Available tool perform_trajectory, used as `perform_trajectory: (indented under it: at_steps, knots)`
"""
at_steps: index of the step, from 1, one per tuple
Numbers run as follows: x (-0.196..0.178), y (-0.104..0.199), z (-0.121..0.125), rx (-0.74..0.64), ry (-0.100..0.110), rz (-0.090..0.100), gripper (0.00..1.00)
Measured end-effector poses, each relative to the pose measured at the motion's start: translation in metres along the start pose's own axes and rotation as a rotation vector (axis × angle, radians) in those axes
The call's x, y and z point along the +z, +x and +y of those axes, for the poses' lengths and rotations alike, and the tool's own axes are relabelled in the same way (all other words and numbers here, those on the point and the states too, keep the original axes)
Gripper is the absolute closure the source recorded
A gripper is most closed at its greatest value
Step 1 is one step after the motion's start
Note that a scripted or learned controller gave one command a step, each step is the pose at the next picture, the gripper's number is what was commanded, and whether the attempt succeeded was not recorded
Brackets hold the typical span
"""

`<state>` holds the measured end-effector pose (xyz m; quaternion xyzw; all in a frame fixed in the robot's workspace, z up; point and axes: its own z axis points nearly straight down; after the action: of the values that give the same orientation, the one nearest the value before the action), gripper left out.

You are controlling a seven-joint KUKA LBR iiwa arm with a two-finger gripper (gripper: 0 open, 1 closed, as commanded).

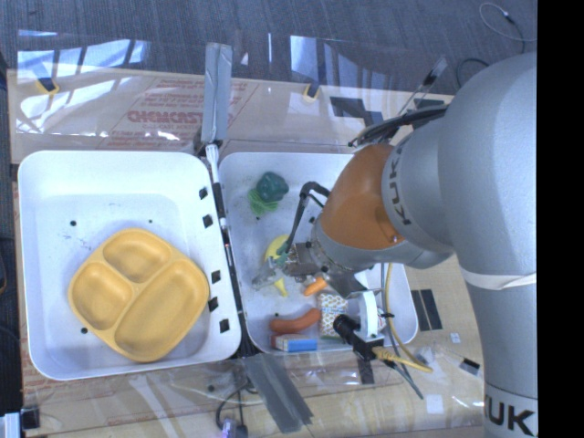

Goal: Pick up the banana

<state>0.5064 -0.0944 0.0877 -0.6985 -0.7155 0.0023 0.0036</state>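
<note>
Pincer (274,270) over the banana (276,249) — open or closed, I cannot tell; likely a light, smooth toy — grip mid-body, crosswise.

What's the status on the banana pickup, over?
End effector low in right bin, at banana. Grasp unconfirmed. Carrot, sausage close by.
</note>
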Motion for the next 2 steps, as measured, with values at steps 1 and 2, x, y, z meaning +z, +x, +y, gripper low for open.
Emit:
perform_trajectory:
  at_steps: [1,2]
  knots:
    - [-0.006,0.000,-0.001,-0.007,0.008,0.001,1.00]
    - [-0.034,0.002,0.018,0.225,0.000,-0.001,1.00]
